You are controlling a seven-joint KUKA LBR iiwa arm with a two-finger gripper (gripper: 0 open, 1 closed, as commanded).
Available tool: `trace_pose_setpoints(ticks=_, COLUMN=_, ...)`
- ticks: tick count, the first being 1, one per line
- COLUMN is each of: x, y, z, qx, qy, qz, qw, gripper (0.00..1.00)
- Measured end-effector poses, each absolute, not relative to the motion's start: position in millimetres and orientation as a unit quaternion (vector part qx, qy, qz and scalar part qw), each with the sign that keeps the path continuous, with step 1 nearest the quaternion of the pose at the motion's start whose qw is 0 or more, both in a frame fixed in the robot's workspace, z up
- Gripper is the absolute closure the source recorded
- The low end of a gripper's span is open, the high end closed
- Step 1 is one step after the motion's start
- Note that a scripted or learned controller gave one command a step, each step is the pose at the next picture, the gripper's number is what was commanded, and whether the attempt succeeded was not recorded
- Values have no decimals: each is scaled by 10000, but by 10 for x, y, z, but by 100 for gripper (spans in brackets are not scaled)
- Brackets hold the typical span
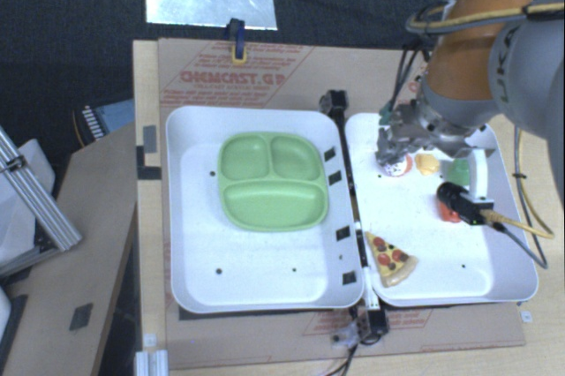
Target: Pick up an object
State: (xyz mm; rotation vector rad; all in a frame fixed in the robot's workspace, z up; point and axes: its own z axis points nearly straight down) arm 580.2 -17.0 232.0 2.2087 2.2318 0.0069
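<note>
Round piece (396, 166): small, flat-looking, white with red on it. It lies at the far left of the right bin (433, 264), close to the wall shared with the other bin.

Gripper (390, 155) is down right over the round piece, at or just above its far-left edge; contact is not clear. Cannot tell whether the gripper is spread or closed, as dark metal hides the tip. Grey arm (530, 65) comes in from the far right.

Also in the right bin:
- A small yellow piece (427, 162) sits just right of the round piece.
- A green piece (459, 169) is further right.
- A red piece (448, 208) sits nearer, right of centre.
- A toy pizza slice (391, 259) lies near the near-left corner, well apart from the rest.

Left bin (194, 215): one pale green plate (265, 208) with three compartments, roughly central, lying flat.
</note>
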Motion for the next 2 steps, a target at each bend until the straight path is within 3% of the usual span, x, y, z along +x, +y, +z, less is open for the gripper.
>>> trace_pose_setpoints(ticks=2, x=6120, y=856, z=2223, qx=7038, qy=7104, qz=12, qw=2, gripper=100)
